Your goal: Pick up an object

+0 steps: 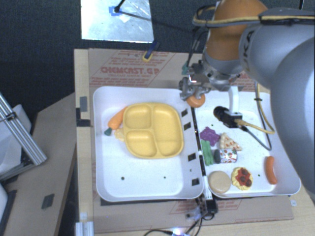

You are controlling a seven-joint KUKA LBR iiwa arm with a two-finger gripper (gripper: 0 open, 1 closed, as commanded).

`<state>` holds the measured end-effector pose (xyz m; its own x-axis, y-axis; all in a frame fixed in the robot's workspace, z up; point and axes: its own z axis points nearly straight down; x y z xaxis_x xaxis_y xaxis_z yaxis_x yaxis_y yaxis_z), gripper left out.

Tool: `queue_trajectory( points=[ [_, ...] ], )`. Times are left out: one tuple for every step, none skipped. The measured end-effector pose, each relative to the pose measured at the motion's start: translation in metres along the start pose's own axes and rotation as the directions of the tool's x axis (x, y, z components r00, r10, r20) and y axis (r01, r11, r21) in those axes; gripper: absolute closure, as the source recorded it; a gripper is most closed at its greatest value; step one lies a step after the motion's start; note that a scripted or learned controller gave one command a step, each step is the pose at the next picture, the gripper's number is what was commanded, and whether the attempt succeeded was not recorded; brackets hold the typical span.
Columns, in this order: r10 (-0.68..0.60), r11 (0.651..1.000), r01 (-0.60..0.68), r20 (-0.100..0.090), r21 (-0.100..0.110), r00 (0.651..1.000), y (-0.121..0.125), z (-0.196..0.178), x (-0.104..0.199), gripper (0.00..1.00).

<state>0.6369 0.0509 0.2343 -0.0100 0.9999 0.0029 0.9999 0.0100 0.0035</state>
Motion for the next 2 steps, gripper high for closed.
queue_trajectory(
  points=[
    [0.001,1.000,-0.001,0.000,0.000,1.000,0.012,-0.001,0.050,1.00],
    [0.004,1.000,-0.004,0.003,0.004,1.000,0.016,0.021,0.051,1.00]
  ],
)
